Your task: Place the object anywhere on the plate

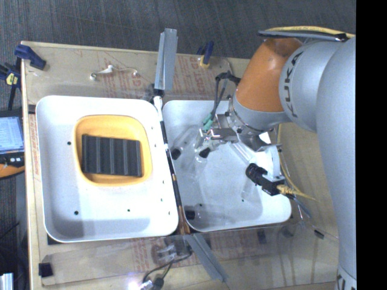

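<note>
I take the plate as my landmark: it is yellow-rimmed with a dark ribbed centre, and it lies in the left bin, toward that bin's upper middle. The object I am meant to place I cannot pick out with any certainty; nothing rests on the plate apart from its own dark ribbed panel. To the right of the plate, across the divider between the bins, my gripper hangs over the upper left part of the right bin, below the arm's orange band. I cannot tell how its jaws stand from this angle, nor whether anything sits between them; the hardware there is a tangle of metal and cable. Further right of the plate, a small black part on the arm sticks out over the right bin's right side. Both bins sit on a wooden bench, with blue clamps above and left of the plate and a grey metal bar above its upper right. Beyond the bench lies dark carpet.
</note>
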Available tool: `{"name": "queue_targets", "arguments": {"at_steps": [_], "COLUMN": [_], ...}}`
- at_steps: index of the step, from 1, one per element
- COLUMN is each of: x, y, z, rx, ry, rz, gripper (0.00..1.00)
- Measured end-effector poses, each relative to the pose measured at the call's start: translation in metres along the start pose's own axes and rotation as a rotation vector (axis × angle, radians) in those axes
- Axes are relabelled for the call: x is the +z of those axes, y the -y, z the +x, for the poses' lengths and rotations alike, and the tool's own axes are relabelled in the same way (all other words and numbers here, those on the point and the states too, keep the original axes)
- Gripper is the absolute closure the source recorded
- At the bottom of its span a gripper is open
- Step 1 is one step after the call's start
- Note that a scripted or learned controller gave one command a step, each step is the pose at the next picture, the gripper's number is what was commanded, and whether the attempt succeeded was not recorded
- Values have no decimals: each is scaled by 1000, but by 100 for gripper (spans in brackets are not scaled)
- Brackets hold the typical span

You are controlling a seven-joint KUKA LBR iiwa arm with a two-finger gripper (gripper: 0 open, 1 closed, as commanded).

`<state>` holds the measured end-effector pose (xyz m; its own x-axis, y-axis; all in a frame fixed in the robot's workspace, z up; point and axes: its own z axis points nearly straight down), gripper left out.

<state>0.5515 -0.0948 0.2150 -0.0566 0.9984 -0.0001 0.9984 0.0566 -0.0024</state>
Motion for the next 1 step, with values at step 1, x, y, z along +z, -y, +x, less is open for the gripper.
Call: {"name": "queue_targets", "arguments": {"at_steps": [1], "x": [-5], "y": [-47], "z": [30], "rx": [-140], "ry": [0], "rz": [-1], "gripper": [100]}}
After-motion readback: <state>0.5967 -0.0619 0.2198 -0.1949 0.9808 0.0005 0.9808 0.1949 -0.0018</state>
